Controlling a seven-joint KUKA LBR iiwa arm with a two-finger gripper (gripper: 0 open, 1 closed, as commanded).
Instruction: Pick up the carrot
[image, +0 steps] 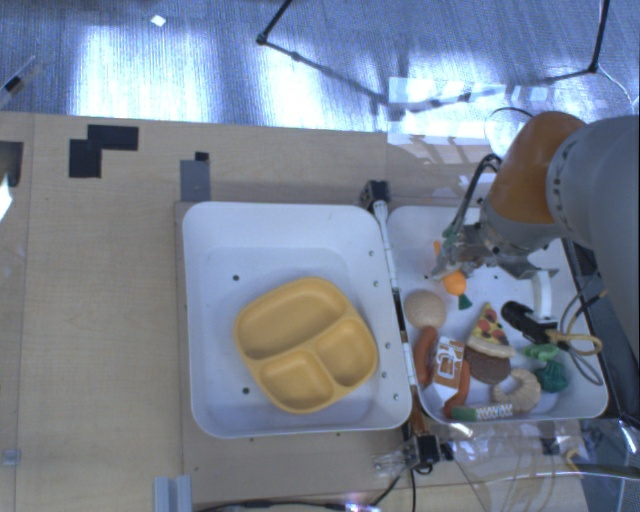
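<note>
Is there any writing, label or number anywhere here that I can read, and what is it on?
No text can be read in this view.
Small packet in the right bin: it has a printed front, too small and blurred to read.
Black squares on the bench: plain marks, no letters.

Wooden bench (100, 330), sunlit grey floor (180, 60) beyond

- A light wooden bench (100, 330) carries everything.
- Two shallow white bins rest on it, side by side: the left bin (205, 330) and the right bin (410, 225).
- Black patches (100, 147) mark its far left corner.
</note>
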